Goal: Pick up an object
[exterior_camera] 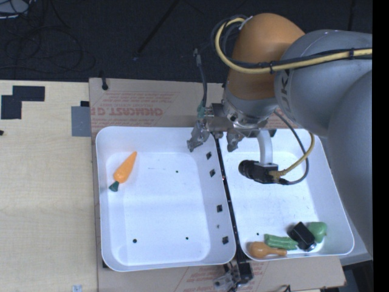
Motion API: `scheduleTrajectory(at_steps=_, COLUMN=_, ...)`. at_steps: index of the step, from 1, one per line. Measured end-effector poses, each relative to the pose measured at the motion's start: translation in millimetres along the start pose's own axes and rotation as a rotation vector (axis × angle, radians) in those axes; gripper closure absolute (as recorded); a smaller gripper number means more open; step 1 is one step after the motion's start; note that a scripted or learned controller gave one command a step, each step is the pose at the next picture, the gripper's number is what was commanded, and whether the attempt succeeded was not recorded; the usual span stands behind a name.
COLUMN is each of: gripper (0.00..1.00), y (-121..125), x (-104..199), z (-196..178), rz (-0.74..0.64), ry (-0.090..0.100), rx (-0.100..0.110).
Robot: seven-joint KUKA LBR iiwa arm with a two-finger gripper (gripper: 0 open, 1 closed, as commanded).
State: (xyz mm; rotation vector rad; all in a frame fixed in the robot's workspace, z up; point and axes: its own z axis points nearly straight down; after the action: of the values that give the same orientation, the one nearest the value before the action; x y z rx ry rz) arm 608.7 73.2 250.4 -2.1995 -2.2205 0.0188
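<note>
Above the twin white bins [106, 163] on cardboard, the pincer [214, 140] hangs, seemingly parted, gripping nothing, dark floor behind.

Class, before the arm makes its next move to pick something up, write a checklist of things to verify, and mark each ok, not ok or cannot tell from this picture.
1. Objects available: ok. A carrot toy lies in the left bin; a green piece, a black block and an orange-brown piece cluster in the right bin.
2. Gripper above a target: not ok. It hangs over the divider between the bins, away from every object.
3. Gripper free of load: ok, nothing shows between its fingers.
4. Carrot toy clear of neighbours: ok.
5. Right-bin cluster separable: cannot tell; the pieces touch or overlap.
</note>
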Motion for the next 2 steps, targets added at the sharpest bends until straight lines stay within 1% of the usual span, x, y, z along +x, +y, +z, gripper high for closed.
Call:
scheduleTrajectory(at_steps=1, gripper=0.00, y=31, x=-101, z=-61, rz=0.017, ry=-0.007, rx=-0.024)
scheduleTrajectory(at_steps=2, gripper=0.00, y=24, x=-41, z=-163, rz=0.004, ry=-0.002, rx=-0.028)
